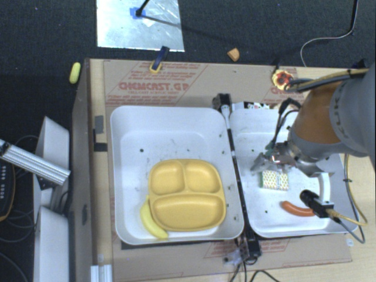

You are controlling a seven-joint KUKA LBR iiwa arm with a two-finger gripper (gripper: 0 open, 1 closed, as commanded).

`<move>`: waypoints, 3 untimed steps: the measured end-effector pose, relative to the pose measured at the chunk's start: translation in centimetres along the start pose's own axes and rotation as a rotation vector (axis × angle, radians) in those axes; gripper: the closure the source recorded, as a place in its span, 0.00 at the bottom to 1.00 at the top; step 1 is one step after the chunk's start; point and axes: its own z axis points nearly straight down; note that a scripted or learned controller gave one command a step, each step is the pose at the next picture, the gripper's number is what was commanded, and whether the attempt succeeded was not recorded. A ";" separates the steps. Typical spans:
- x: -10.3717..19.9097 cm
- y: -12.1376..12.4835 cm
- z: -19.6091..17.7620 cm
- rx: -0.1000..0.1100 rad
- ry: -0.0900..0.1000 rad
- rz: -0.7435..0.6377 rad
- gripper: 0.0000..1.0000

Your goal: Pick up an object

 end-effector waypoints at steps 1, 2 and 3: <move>-3.2 -4.6 2.3 -0.002 -0.001 0.003 0.00; -9.4 1.2 -6.6 -0.007 -0.003 0.000 0.00; -4.0 1.4 -3.1 -0.002 0.000 -0.001 0.00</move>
